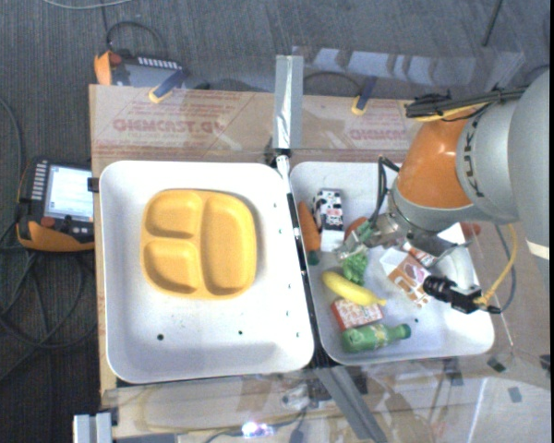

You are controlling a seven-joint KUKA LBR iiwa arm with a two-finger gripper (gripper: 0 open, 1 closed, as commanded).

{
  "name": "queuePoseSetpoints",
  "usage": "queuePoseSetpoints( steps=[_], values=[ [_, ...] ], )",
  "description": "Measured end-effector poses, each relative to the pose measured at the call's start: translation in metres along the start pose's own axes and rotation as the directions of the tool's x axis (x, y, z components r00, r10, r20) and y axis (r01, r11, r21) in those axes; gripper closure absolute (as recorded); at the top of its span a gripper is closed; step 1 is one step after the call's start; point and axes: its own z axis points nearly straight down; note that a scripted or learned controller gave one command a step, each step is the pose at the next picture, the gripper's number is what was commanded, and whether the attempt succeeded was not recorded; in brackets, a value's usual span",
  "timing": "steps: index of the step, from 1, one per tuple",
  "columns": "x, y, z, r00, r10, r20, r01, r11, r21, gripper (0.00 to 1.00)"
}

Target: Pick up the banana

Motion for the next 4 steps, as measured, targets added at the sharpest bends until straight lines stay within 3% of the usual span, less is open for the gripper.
queuePoseSetpoints(
  steps=[1,2,3,4],
  values=[
    [0.001,0.000,0.002,1.000,-0.001,-0.002,0.001,1.000,0.003,0.00],
    [0.026,-0.010,-0.082,0.994,-0.105,-0.012,0.105,0.994,0.014,0.00],
    [0.014,-0.029,0.012,0.939,-0.344,-0.006,0.345,0.939,0.003,0.00],
    [0.010,-0.023,-0.003,0.940,-0.342,0.012,0.342,0.940,-0.015,1.00]
  ],
)
